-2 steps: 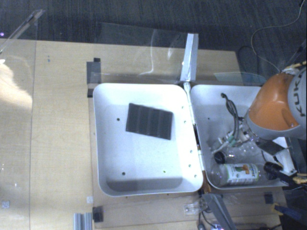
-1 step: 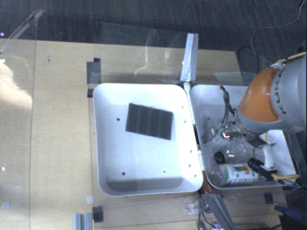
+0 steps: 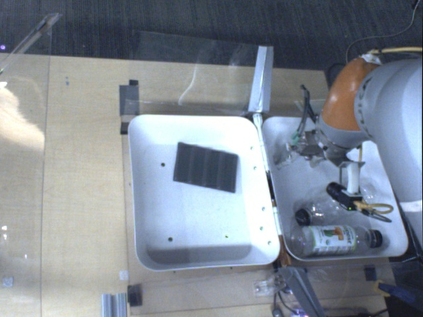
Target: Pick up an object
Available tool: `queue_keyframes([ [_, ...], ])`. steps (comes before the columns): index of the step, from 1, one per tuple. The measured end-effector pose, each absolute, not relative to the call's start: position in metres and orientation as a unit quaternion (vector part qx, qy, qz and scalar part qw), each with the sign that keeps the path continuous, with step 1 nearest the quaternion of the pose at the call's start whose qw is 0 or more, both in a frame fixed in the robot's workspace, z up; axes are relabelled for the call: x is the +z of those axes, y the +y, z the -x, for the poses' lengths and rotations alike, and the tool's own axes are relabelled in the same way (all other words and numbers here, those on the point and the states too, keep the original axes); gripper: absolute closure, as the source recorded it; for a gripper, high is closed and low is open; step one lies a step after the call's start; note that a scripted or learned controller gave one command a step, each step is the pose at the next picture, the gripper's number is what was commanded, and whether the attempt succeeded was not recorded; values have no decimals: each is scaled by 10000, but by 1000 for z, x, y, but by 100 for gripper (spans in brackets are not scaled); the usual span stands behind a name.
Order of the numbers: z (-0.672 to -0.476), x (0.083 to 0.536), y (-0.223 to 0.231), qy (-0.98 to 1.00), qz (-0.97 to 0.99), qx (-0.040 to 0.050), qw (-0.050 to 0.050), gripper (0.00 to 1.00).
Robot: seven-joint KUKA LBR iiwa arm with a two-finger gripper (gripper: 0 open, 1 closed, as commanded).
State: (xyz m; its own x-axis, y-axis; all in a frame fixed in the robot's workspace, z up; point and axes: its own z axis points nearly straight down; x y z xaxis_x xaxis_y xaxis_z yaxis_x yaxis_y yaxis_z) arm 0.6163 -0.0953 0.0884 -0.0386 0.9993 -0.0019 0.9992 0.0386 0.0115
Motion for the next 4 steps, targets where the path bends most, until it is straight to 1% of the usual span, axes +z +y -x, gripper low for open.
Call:
queue_keyframes([
  [1, -513, 127, -89, 7622, -6474, 25, 37, 0],
  [2, -525, 90, -86, 7705, -6374, 46, 59, 0],
  [3, -508, 186, -33, 8051, -5932, 26, 34, 0],
  [4, -511, 197, -33, 8065, -5912, 46, 60, 100],
])
